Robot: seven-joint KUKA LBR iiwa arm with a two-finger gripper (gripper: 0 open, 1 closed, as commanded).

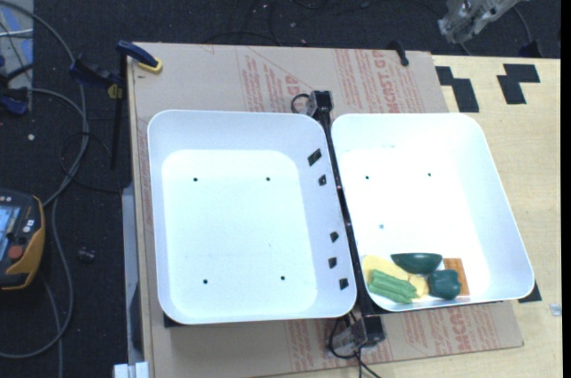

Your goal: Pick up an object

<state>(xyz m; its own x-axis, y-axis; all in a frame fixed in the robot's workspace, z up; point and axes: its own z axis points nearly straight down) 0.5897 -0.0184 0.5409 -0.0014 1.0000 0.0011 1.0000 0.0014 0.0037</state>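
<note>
All the objects lay bunched in the near corner of the right bin (500, 189), the landmark for everything here. Closest to its near rim sat a ridged light-green piece (391, 287), lying across a flat yellow piece (385, 267) that showed beneath and behind it. Just beside these, toward the bin's outer wall, a small dark-green lump (444, 283) rested against an orange block (456, 267), and a dark-green bowl-shaped item (417, 261) sat just behind the group, touching or nearly touching the yellow piece. The rest of that bin's floor showed bare white with a few small dark dots.

Along the bin's inner wall ran a dark seam with clips, and across it lay the left bin (169, 189), equally shallow and white. Both rested on a cardboard sheet (268, 78).

Well beyond the right bin's far rim, off the bench and above the dark floor, hung the gripper (466, 15), well apart from every object. Whether it was open or closed could not be told from this view; nothing was visibly held by it.
</note>
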